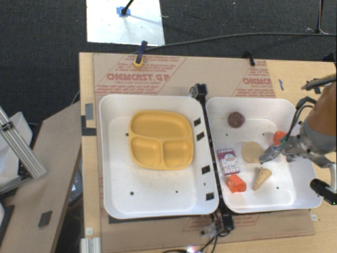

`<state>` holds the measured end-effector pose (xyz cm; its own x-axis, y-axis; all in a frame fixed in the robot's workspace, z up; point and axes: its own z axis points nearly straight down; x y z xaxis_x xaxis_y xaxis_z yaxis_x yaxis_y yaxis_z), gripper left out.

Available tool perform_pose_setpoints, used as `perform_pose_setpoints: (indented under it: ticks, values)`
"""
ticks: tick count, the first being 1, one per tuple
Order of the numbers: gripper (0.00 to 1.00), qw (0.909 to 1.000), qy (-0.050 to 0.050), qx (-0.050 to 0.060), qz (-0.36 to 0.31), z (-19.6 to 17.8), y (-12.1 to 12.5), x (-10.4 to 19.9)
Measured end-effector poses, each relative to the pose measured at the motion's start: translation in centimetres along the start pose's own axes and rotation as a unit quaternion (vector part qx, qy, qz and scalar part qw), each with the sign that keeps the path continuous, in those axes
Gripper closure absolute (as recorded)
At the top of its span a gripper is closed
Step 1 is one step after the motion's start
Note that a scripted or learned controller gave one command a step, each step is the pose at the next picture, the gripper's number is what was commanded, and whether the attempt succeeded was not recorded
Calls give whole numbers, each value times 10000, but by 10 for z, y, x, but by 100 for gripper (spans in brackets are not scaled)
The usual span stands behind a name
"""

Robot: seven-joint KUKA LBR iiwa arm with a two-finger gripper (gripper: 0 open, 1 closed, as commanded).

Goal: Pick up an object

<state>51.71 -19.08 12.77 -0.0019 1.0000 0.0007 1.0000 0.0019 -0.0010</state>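
The arm (322, 121) runs off the right edge, most of it cut away; the gripper (273, 153) is too small and blurred to read; just above it, an orange object (278, 137) sits half hidden, unidentifiable.

We see a yellow tray (160, 140) resting in the left bin (113, 157), on a bench (179, 70) with red lettering; a white sheet (125, 15) lies on the dark floor beyond.

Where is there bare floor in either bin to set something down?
Left bin: bare strip in front of the yellow tray. Right bin: open floor behind the tan disc, right of the dark puck. Crowded around the carton, red block, cone and gripper.
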Motion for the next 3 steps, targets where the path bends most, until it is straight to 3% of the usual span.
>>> perform_pose_setpoints:
  ticks: [1,2,3]
  values:
    - [100,10000,-11,-27,0,-13,1,-1]
    - [100,10000,-17,-46,-15,-77,6,1]
    - [100,10000,-12,-32,-16,-107,8,1]
